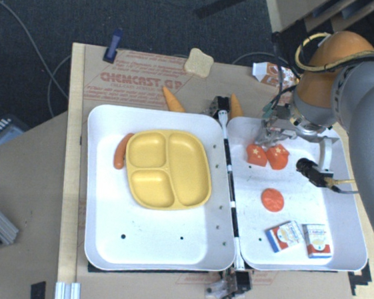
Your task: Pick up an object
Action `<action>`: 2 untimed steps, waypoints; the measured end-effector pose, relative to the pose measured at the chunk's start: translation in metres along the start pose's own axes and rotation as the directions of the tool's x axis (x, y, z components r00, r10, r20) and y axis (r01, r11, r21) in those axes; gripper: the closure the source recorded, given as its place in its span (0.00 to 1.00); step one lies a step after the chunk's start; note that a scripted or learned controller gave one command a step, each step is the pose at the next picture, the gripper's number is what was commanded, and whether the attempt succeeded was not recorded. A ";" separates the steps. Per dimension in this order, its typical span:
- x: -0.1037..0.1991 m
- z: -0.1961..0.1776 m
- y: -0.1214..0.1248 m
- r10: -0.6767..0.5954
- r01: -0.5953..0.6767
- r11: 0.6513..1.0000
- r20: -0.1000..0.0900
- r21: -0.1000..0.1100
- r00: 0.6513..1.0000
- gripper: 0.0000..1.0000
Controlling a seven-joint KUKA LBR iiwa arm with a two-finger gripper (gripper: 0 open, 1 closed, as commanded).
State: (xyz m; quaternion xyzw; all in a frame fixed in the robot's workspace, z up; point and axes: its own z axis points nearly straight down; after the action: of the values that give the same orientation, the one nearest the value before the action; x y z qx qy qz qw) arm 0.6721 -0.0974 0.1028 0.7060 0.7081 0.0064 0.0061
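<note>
While the jaws [273,136] hang low in the right shallow white bin [339,223], just above two red strawberry-shaped toys [267,155], I cannot tell their spread.

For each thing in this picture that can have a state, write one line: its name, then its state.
Gripper: low over the strawberries, fingers unclear.
Strawberries: side by side in the right bin.
Yellow tray: upright, compartments bare, in the left bin.
Cartons: lying flat.
</note>
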 end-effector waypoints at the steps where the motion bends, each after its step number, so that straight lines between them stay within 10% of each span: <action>1: 0.000 0.001 -0.001 0.000 0.000 1.000 0.000 0.002 1.000 0.00; 2: 0.001 0.008 -0.028 0.001 -0.001 1.000 0.008 -0.008 1.000 0.00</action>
State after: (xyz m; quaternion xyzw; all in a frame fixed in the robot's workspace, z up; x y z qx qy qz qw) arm 0.6447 -0.0960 0.0942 0.7062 0.7078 0.0066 0.0120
